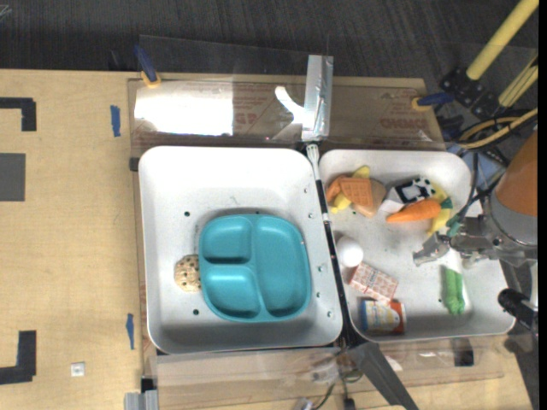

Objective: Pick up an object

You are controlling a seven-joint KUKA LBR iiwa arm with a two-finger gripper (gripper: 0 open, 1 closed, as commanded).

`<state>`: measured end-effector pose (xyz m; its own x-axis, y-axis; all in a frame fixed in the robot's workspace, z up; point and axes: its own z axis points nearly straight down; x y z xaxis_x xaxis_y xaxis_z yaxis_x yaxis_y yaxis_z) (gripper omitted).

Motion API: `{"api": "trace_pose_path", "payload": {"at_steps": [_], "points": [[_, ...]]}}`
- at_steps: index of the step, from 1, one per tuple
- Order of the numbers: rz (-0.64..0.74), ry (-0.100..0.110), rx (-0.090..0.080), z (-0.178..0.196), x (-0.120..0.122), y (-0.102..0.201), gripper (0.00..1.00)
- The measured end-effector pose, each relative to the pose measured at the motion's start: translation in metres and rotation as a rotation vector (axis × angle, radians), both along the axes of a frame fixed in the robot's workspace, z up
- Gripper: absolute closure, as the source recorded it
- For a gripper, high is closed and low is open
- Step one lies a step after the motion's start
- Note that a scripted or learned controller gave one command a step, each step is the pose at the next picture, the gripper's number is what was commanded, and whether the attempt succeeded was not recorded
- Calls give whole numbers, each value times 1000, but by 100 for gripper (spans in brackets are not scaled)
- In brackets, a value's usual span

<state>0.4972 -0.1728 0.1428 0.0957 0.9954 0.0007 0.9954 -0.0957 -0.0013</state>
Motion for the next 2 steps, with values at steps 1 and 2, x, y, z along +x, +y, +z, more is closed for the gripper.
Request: {"api": "trace_pose_path", "payload": {"at_steps": [1,2], "points": [[185,-14,-9,-52,-14,-16,0],[184,-28,-17,-38,-10,-18,100]]}}
